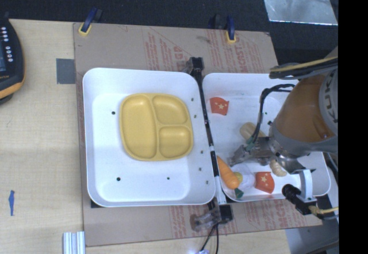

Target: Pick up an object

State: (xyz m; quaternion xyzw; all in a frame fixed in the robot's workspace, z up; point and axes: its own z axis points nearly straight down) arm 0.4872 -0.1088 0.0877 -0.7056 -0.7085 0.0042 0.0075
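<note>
My gripper [246,154] hangs low over the right bin [241,83], near its middle, at the end of the grey arm with the orange band [303,114]. A beige piece [248,130] lies just above it and partly behind the wrist. An orange carrot [229,175] with a green tip lies below-left of the gripper, by the bin's front-left corner. A red piece [264,181] rests to the carrot's right, under the gripper. Another red piece [219,106] sits apart at the bin's upper left. A second beige piece [279,168] peeks out under the arm.
The left bin [103,132] holds a yellow divided plate [156,126]. A black divider clip [196,65] sits where the bins meet. The arm covers the right bin's right half. A black controller [8,57] lies at the bench's far left.
</note>
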